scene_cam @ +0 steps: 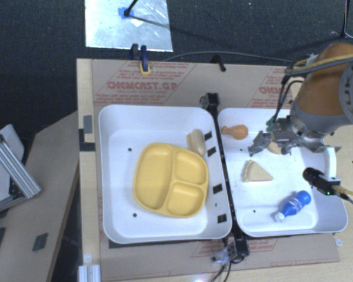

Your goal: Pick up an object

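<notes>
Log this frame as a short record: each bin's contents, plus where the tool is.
left bin: yellow divided plate; pale bread roll at the plate's far right corner
right bin: orange drumstick; tan wedge; blue bottle, lying down
tool: above right bin, between drumstick and wedge
fingers: cannot tell

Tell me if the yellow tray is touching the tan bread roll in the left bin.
Cannot tell. In the camera view the bread roll sits right at the yellow tray's upper rim, with no plain gap.
</notes>
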{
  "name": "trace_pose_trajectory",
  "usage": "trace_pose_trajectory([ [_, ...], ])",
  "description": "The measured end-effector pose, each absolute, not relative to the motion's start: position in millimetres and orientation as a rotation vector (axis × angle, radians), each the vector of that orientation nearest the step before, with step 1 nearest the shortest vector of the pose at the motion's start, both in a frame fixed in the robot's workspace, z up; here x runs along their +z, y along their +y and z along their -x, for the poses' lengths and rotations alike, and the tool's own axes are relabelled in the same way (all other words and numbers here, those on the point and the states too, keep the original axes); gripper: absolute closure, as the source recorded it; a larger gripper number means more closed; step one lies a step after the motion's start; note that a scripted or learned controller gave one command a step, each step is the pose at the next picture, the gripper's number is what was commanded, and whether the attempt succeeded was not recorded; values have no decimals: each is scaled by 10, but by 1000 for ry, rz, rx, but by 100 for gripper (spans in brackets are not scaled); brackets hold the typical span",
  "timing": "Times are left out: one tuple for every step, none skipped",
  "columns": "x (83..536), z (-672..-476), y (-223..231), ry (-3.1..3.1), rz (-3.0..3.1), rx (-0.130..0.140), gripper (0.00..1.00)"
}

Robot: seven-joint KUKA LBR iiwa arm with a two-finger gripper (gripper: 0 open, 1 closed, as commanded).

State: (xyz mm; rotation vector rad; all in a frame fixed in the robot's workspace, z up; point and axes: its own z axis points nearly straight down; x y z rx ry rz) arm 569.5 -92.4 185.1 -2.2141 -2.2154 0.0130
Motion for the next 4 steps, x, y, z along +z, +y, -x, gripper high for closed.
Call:
trace_pose_trajectory([
  [1922,-5726,-922,-2225,2219,-1,0],
  [1479,-5778,-963,-2222,2219,2,0],
  [1062,-5775,-954,-2222,2218,2,0],
  [838,-5780,-950,-2223,2219,0,0],
])
